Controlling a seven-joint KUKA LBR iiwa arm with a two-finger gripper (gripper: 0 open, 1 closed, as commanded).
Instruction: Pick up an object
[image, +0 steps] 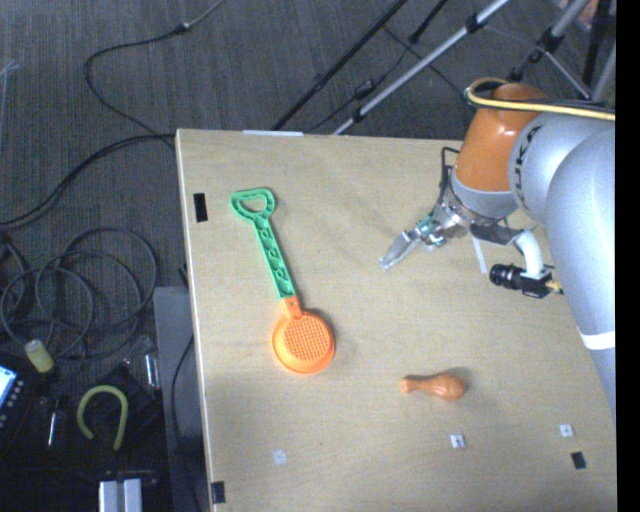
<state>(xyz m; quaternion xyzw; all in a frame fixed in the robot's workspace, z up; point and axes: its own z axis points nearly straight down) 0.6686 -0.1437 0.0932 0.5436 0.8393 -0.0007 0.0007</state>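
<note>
Nearest the camera, a small orange pear-shaped object lies on the tan bench top. Left of it rests a strainer with a green handle and orange head. Gripper hangs above bare surface, well apart from both; its 2 fingers look drawn together, clamping nothing.
</note>
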